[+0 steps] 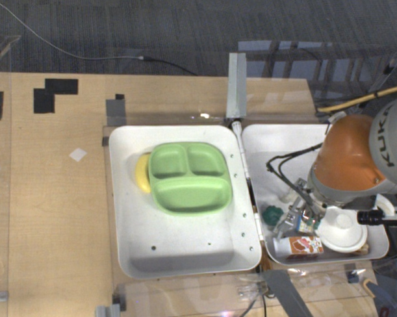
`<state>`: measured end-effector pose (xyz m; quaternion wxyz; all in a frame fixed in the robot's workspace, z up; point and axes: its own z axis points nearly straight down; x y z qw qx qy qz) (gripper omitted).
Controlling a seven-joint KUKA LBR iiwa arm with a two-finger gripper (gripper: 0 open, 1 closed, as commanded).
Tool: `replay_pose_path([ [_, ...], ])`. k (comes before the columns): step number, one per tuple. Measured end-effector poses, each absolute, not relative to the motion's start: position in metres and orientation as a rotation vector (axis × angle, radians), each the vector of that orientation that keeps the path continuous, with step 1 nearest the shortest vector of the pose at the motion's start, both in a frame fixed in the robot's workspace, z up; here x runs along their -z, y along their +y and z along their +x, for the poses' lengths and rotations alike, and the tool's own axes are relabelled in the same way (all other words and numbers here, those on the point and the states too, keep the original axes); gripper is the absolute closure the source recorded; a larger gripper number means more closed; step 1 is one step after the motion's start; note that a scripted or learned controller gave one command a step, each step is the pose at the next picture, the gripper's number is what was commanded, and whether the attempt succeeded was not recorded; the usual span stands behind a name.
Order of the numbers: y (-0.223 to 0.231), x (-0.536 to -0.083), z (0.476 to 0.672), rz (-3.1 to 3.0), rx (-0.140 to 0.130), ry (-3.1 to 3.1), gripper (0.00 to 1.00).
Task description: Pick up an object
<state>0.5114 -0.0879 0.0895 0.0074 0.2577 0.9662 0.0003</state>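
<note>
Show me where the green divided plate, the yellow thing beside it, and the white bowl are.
green divided plate (pixel 189 178): camera view, on its large lower compartment.
yellow thing (pixel 142 174): camera view, on the part peeking out at the plate's left.
white bowl (pixel 343 229): camera view, on its inside.

Your arm (pixel 354 159) enters from 3 o'clock — orange band uppermost, grey link at far right edge. Wrist angles down toward 8 o'clock. Gripper (pixel 297 217) sits low at 4 o'clock of frame — tip pointing to 7 o'clock; black cable loops off wrist toward 9 o'clock.
</note>
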Motion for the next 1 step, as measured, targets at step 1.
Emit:
replay_pose_path([
  [1,-0.1037,-0.0893,0.5370,0.590,-0.003,3.072,0.00],
])
